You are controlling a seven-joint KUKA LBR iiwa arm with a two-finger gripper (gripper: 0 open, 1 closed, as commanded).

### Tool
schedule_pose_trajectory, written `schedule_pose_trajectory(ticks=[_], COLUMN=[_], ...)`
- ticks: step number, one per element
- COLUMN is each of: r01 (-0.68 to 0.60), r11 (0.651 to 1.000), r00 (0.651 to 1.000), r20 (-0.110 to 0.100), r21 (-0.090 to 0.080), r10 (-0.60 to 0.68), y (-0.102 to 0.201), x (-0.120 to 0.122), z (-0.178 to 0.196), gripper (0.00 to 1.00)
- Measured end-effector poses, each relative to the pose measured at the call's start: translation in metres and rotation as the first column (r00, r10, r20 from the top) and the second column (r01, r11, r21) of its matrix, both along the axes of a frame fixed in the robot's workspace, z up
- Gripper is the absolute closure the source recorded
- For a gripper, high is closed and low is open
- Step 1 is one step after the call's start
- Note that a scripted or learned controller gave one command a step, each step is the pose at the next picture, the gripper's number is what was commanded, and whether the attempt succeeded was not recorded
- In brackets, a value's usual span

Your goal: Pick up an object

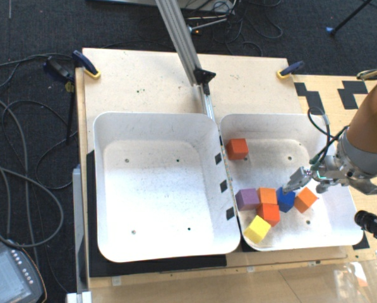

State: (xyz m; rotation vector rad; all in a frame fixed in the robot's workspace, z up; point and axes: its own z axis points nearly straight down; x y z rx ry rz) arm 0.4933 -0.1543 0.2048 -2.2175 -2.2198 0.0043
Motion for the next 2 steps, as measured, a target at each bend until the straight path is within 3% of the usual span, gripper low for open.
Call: schedule_pose_trajectory(ticks=[1, 2], r01=[0.001, 0.001], r11=[1.000, 1.000], r00=[1.000, 1.000], r20=[0.005, 0.000], r21=[-0.001, 0.000], r10=[-0.001, -0.001], y=[0.000, 0.004], x=[0.001, 0.006], z=[0.002, -0.043], gripper=[0.00, 0.00])
